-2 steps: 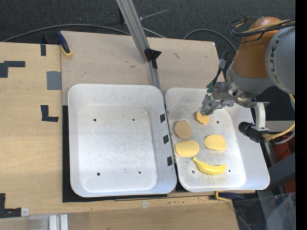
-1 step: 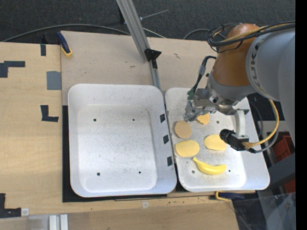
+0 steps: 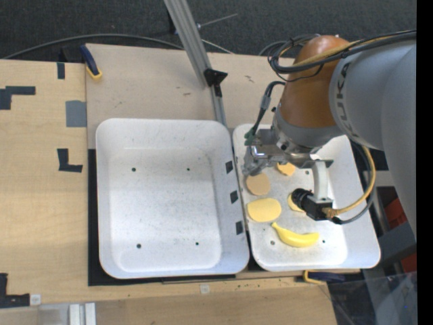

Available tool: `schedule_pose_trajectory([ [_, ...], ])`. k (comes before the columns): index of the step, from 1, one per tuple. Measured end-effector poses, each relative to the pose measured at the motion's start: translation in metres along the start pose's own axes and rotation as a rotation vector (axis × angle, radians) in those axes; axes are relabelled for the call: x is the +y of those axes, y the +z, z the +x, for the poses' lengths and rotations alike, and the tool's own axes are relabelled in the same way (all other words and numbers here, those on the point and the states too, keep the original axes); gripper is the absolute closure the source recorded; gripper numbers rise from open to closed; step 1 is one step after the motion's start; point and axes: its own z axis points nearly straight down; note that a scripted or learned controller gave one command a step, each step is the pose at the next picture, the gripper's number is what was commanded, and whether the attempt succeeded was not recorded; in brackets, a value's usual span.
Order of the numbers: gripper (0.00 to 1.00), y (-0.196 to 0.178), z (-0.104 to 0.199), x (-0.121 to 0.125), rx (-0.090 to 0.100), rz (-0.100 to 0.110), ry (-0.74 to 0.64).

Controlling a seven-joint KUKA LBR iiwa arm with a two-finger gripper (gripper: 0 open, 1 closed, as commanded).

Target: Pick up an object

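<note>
Plainly, the arm [image 3: 325, 87] was low over the right bin [image 3: 358, 249], with its pincer [image 3: 259, 156] hanging near the bin's left wall, just above a tan round piece [image 3: 257, 184]. Whether the pincer was spread or pressed together, I could not tell; the wrist hid most of it, and nothing showed between its tips. Candidates for picking all lay in that right bin: the tan round piece, a yellow oval piece [image 3: 264, 210] just below it, a yellow banana [image 3: 295, 237] nearer the front, and a small orange-yellow piece [image 3: 286, 169] partly under the arm. A black fitting [image 3: 308, 205] on the arm's cable sat over the bin beside the oval. The left bin [image 3: 162, 195] sat alongside on the surface.

To do this step well, I judged the tan round piece the nearest target, and a flat one: the descent should go straight down and centred on it, tips straddling its edges rather than landing on its face. The nearby bin wall was likely the main hazard, so the pincer's line of closing ought to run along the wall, not across it.
</note>
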Motion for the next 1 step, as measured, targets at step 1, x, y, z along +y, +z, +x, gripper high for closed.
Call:
schedule_pose_trajectory([
  [1,1.0,0.0036,0.0516,-0.0035,0.0,0.001,-0.001],
])
